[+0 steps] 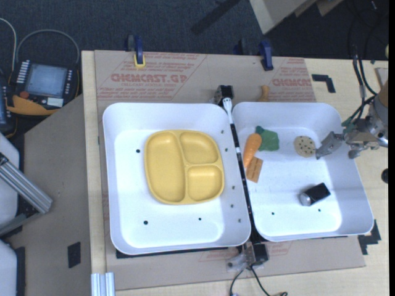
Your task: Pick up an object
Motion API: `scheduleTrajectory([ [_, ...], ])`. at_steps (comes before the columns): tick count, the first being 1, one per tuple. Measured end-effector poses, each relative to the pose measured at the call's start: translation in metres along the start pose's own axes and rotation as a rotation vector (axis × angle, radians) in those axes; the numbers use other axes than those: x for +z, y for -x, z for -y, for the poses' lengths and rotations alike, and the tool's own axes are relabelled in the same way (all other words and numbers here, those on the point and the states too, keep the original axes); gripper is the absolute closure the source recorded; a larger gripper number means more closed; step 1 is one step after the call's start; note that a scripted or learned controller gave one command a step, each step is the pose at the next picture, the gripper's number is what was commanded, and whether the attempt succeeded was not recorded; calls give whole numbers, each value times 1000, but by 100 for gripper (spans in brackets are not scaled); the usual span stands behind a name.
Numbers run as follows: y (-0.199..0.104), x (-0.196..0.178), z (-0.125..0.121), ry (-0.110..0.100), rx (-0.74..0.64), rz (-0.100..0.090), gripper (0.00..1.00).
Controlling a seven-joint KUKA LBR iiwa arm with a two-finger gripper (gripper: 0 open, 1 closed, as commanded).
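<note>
Cardboard, big and brown (203, 73), lies flat under both bins, and red letters printed near the top middle of the frame read "CHEMCAST G.P". The same red word shows again, partly cut off, near the top right.

Next in size, the wide white plastic bin (123, 227) on the left holds a yellow plastic plate with three sections (184, 166). The white plastic bin on the right (345, 221) holds all the small things. The grey metal two-finger gripper (336, 145) sits at the right side of the frame, over the right bin's upper edge. Its fingers look spread apart, with nothing between them.

Closest to it is a small round tan disc with holes (303, 145), just to its left. That disc lies flat, so I think the fingers could slide over it and close on air.

Farther left, an orange toy carrot (252, 149) leans at the bin wall, touching a green soft lump (268, 139) and a small tan block (254, 169). A grab there could push against the wall or catch two things.

Lower down, a little black and silver block (315, 194) lies alone. It may tip or slip.
</note>
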State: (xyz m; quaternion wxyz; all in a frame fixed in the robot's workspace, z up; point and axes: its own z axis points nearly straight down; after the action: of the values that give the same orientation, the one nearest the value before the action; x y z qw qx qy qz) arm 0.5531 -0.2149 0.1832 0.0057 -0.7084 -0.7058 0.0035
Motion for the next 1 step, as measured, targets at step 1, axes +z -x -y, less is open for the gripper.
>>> scheduleTrajectory([
  [1,0,-7,-3,13,-4,4,0],
])
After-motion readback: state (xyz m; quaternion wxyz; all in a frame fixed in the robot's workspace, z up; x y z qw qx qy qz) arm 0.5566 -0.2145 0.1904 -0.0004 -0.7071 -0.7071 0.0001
